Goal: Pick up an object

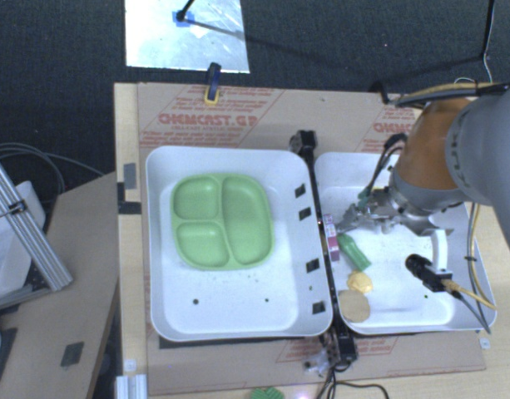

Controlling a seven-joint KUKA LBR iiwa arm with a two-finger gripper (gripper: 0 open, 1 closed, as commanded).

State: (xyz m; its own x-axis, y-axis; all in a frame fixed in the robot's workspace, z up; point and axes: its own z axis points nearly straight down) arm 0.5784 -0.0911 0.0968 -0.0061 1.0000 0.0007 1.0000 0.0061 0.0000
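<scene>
In the right bin (404, 310) lie a green cylinder-like object (354, 251), a small yellow piece (360, 283) and a tan round piece (355, 306) near the front left corner. A thin pink and white item (330, 238) rests against the divider. My gripper (360, 215) hangs low over the bin's left half, just above and behind the green object. The grey arm with its orange band (433, 152) covers the bin's back right part. Nothing shows between the gripper and the objects.
The left bin (167, 306) holds a green divided plate (222, 221). A black divider with clips (314, 231) runs between the bins. A black connector with cables (428, 274) hangs over the right bin's right side. A shiny sheet (186, 22) lies behind the bench.
</scene>
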